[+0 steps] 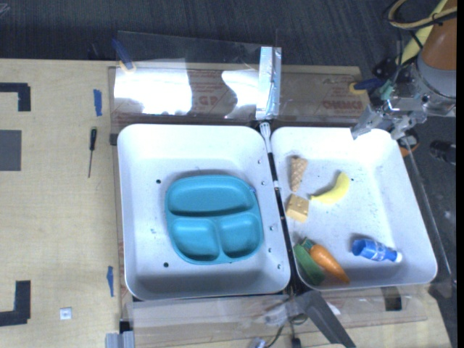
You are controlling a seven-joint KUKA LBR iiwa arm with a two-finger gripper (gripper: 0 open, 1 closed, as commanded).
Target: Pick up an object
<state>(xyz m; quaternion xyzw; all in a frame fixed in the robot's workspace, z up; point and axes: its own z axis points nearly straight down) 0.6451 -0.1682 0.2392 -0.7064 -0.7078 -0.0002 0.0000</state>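
- two shallow white bins sit side by side on the table (51, 194): the left bin (138, 151) holds a blue divided tray (212, 218), the right bin (406, 194) holds the loose objects.
- candidate objects in the right bin: a yellow banana (331, 189) near the middle, a waffle cone (297, 172) and a tan block (297, 207) by the left wall, an orange carrot (328, 262) lying against a green vegetable (309, 265) at the near left corner, and a blue bottle (375, 251) on its side toward the near right.
- the gripper (383, 119) hangs over the far right corner of the right bin, apart from every object; nothing is seen between the fingers, and whether they are open or closed cannot be told.
- step in hand, as judged: approach, before any grasp.
- next move calls for travel inward over one object, likely the banana or the bottle since each lies apart from its neighbours, then a descent with the fingers spread across its narrow width.
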